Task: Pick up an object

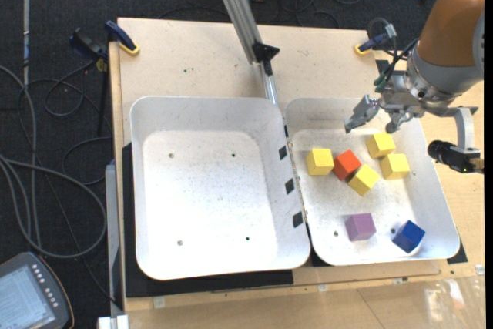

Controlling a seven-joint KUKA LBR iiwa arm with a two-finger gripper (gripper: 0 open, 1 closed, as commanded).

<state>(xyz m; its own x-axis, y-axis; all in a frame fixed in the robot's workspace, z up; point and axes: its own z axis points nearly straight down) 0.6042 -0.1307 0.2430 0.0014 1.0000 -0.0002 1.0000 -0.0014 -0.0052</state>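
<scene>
Nearby, yellow blocks (381, 145), orange block (347, 163) under open, empty end effector (380, 117)

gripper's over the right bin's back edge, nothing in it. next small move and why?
Probably ease the gripper forward and down over the nearest yellow cube. Its open fingers hang above the back of the right bin with nothing between them, and that cube lies just in front of them, apart from the orange cube.
</scene>
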